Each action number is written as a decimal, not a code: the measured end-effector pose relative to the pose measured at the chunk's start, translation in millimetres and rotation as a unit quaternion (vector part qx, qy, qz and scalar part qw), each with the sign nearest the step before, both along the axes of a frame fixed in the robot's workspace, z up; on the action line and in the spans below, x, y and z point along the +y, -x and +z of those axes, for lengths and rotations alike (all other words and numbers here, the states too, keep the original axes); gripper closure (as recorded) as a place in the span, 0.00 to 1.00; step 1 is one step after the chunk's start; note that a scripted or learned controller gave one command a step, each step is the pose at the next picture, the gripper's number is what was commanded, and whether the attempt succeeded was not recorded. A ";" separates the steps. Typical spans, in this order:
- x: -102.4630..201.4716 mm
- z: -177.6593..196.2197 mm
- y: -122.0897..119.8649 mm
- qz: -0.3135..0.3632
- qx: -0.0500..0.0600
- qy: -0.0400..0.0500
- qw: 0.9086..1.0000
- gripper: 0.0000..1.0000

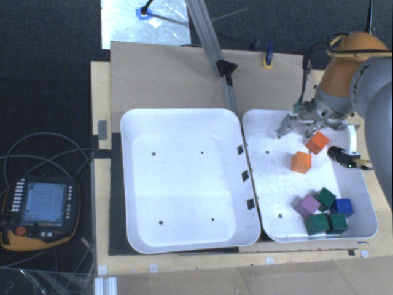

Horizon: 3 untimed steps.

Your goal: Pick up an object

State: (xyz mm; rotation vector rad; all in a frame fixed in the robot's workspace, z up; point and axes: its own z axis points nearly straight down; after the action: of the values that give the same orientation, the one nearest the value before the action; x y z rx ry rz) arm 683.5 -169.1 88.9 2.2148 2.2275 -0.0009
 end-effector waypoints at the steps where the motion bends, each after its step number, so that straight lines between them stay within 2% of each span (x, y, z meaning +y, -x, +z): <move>1: -0.7 15.1 -2.1 0.001 -0.003 0.001 1.000 1.00; 2: 1.5 81.1 -3.5 0.000 -0.005 0.001 1.000 1.00; 3: 1.4 116.2 -5.3 0.000 -0.004 0.000 1.000 1.00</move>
State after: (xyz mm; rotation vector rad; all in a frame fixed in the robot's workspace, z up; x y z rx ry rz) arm 688.7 -167.7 205.0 2.2115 2.2226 0.0062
